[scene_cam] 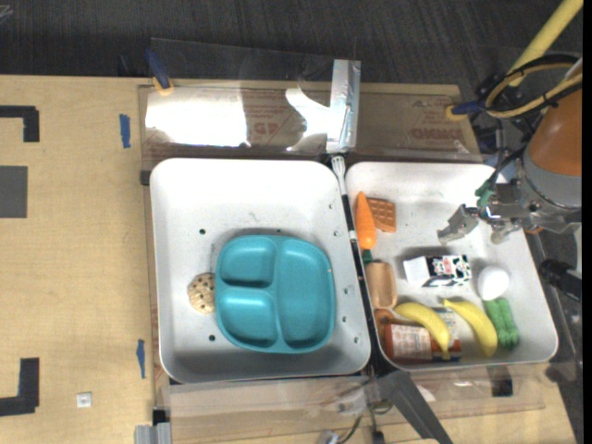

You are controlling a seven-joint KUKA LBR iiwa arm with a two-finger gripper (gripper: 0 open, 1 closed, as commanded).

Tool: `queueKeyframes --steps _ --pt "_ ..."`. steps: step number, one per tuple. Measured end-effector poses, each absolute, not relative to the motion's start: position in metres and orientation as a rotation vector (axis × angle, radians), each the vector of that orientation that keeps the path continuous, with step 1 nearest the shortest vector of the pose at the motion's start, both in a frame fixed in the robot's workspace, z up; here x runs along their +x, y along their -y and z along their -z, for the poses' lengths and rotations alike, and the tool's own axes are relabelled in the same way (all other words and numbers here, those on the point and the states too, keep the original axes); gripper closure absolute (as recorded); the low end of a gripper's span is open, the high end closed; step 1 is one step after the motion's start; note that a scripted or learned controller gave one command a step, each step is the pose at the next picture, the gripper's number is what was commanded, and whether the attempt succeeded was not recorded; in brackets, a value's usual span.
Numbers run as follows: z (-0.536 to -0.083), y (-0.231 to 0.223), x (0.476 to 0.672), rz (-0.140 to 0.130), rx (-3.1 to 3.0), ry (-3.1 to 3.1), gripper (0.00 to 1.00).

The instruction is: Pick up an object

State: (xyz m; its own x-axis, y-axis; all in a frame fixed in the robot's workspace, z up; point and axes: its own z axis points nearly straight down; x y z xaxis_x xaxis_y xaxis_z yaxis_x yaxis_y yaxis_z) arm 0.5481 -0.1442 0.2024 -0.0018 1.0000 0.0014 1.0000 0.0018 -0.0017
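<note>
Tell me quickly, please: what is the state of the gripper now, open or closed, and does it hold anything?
Gripper: above the right bin, nothing seen in it; open or closed cannot be told.

Two bananas (453,325) (yellow) lie in the right bin's (421,188) near corner.

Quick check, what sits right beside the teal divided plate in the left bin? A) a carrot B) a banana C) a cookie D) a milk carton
C: a round speckled cookie lies against the left edge of the teal divided plate in the left bin; the bananas, the milk carton and the carrot all lie in the right bin.
</note>
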Motion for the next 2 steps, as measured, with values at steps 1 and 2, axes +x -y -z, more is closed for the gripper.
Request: queueKeyframes --steps 1,2 --pt "-0.123 0.164 0.522 0.019 -2.219 2.241 0.0" --pt "-0.109 0.147 0.532 0.025 -2.153 2.34 0.0"
